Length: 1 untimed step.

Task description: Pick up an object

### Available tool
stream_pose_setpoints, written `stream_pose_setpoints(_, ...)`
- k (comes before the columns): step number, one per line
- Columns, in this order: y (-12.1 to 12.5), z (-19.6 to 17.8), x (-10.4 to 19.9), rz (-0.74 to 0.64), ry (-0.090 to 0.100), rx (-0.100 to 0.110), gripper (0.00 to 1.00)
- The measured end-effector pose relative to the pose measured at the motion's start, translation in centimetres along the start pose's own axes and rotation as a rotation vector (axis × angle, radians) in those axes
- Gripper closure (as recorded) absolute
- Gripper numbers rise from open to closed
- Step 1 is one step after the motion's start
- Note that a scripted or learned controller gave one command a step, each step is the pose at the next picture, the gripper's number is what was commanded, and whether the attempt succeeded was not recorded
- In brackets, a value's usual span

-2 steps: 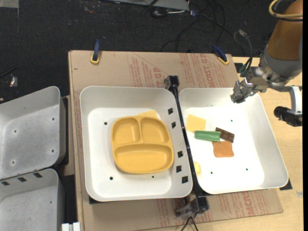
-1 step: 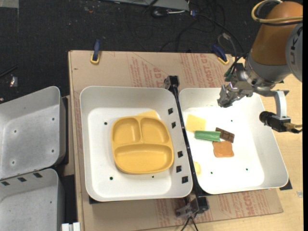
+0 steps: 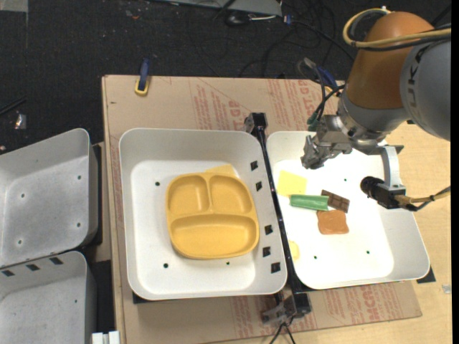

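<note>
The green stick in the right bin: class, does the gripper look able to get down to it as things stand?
Probably yes. The gripper hangs over the right bin, just up from the green stick, whose top is uncovered; the brown piece touching one end may crowd the fingers.

A yellow divided tray (image 3: pixel 212 216) lies in a white bin (image 3: pixel 136 192); nearby, a green stick (image 3: pixel 309 202).

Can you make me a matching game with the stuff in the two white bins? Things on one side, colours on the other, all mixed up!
Things:
1. divided plate
2. stick
3. flat piece at the front of the right bin
4. bar just behind that flat piece

Colours:
A. green
B. dark brown
C. yellow
D. orange-brown

Right pairs: 1-C, 2-A, 3-D, 4-B
</note>
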<state>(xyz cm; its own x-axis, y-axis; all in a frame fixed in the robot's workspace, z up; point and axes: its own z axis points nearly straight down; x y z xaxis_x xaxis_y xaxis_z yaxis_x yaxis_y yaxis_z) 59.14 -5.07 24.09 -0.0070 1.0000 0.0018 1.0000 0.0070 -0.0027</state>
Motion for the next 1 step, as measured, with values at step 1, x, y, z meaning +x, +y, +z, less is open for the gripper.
stream_pose_setpoints(1, -2.72, 0.32, 5.64, 0.0, 0.0, 0.001, 1.0)
